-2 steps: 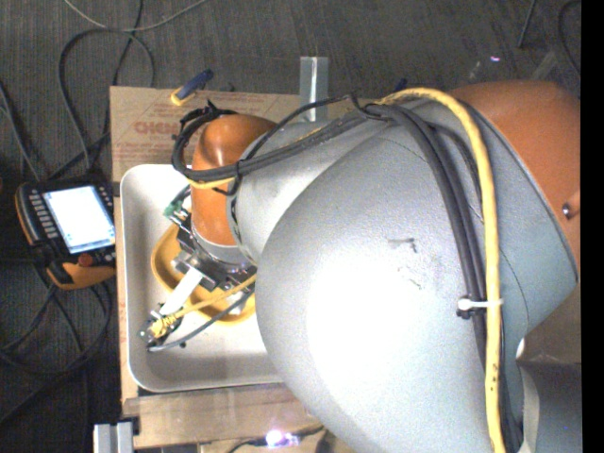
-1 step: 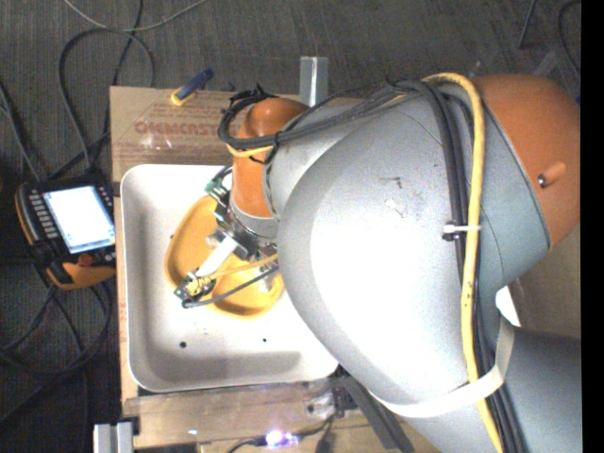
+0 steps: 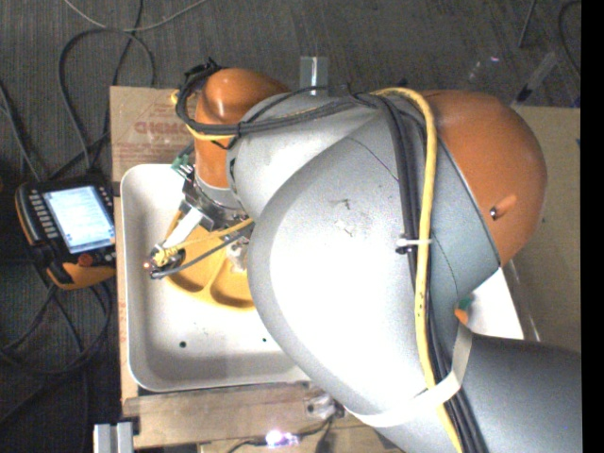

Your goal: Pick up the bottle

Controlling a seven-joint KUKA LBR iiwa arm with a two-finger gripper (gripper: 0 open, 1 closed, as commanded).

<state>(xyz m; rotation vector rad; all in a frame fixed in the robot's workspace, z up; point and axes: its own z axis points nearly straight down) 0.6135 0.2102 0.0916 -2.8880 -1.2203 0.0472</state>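
Note:
My arm hides most of the bench. Its orange wrist band hangs over the far part of the left white bin, and the gripper points down into that bin. A rounded amber-yellow thing lies on the bin floor just under and beside the gripper, half hidden by the arm. I cannot tell whether it is the bottle. Nothing shows whether the gripper touches it.
A small green thing peeks out at the bin's far rim beside the wrist. The near-left floor of the left bin shows bare white. A handheld screen unit lies on the floor left of the bench.

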